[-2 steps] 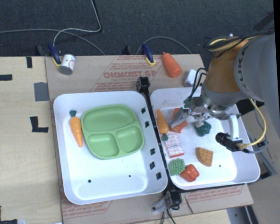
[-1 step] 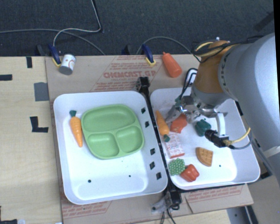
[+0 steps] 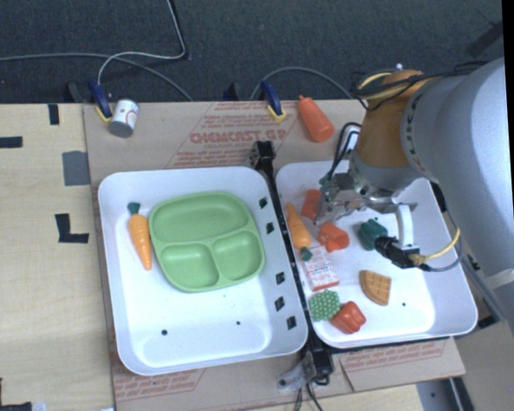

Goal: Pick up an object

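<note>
Two shallow white bins are set side by side on a cardboard sheet (image 3: 227,141) laid over the bench. The left bin (image 3: 130,338) holds a green three-compartment plate (image 3: 207,240) and, just beside the plate's left edge, a toy carrot (image 3: 139,237) lying lengthwise with its green top pointing away from the camera.

The right bin (image 3: 451,319) holds a scatter of toy food. A second carrot-like orange piece (image 3: 297,227) lies against the bin's left wall. An orange-red block (image 3: 311,205) and a red-orange block (image 3: 334,236) lie near the bin's centre. A small printed packet (image 3: 320,273) lies below them, with a green broccoli-like piece (image 3: 324,305) and a red pepper (image 3: 348,317) touching each other at the near edge. A tan waffle-patterned wedge (image 3: 376,287) lies to the right of these, and a dark green piece (image 3: 371,231) lies above it.

The gripper (image 3: 333,206) is positioned low over the right bin, between the two red-orange blocks. Whether it is released or clenched cannot be told; no object is visibly held. The arm's grey body (image 3: 470,135) and orange band (image 3: 383,140) occupy the upper right.

Outside the bins, an orange toy (image 3: 315,119) and a small can (image 3: 124,116) rest on the cardboard sheet's far edge.
</note>
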